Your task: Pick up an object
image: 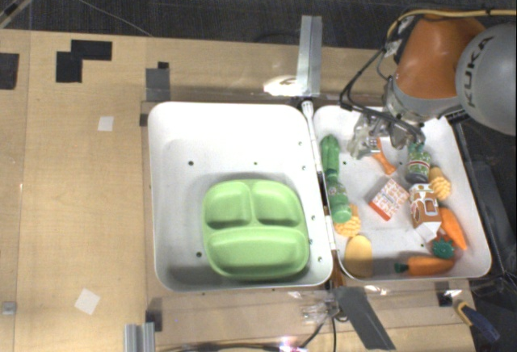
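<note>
Gripper (386,136) low in right bin (477,257), over small orange piece (384,161).

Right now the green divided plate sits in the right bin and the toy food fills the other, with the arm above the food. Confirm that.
Not quite. The camera view shows the green divided plate in the left bin, not the right one. The toy food lies in the right bin, and the arm is above that food, as you said.

Green divided tray (254,229) in the left white bin (174,140).
</note>
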Action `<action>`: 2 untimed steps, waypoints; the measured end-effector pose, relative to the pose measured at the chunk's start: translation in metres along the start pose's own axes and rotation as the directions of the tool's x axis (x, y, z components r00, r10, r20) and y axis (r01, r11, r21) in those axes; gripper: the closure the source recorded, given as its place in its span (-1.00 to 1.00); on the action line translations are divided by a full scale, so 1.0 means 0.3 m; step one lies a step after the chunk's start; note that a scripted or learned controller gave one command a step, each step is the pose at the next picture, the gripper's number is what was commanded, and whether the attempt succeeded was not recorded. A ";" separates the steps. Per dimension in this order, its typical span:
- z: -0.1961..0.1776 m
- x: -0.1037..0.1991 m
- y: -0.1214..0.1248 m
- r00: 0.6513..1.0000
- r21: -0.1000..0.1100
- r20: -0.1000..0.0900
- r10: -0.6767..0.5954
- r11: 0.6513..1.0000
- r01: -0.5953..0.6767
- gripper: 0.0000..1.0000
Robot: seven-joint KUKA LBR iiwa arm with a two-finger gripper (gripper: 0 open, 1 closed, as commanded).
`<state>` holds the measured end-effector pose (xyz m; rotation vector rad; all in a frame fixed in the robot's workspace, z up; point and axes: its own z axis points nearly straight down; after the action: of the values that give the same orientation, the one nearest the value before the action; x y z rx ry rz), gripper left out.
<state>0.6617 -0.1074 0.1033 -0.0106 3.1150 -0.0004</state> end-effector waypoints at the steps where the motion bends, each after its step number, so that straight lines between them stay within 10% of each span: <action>1: -0.248 0.028 -0.099 0.985 0.001 -0.008 -0.173 0.985 0.173 1.00; 2: -0.236 0.032 -0.093 0.985 -0.002 -0.014 -0.174 0.985 0.174 -1.00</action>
<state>0.6504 -0.1353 0.1739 -0.2844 3.1164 -0.0021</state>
